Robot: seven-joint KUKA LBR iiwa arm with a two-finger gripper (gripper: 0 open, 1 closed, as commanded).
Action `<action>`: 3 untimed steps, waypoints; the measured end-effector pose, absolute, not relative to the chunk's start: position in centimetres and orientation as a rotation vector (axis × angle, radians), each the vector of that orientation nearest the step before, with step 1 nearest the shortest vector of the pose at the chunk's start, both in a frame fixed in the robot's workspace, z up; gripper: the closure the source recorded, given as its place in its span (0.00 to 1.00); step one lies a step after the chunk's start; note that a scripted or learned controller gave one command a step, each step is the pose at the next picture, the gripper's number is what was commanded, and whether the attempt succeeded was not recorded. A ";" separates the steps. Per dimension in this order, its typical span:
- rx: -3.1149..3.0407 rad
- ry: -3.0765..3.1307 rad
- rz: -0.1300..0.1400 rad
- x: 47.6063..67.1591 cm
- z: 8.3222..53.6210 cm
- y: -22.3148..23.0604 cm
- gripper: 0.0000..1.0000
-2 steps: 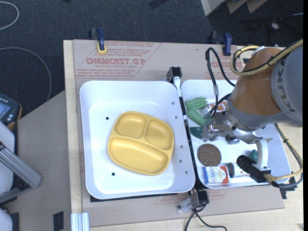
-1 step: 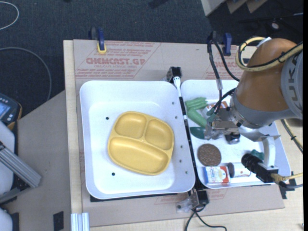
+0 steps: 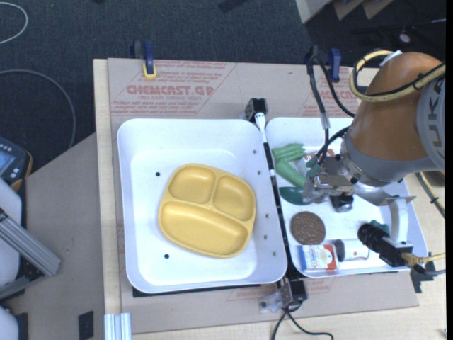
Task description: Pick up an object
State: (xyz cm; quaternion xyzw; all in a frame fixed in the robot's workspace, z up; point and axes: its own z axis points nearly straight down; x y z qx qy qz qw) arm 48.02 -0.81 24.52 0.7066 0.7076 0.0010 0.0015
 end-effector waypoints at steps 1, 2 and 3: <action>2.216 2.220 0.005 48.1 25.5 -0.8 1.00; 2.213 2.227 0.006 48.0 27.6 4.1 1.00; 2.210 2.227 0.015 48.0 35.6 8.9 1.00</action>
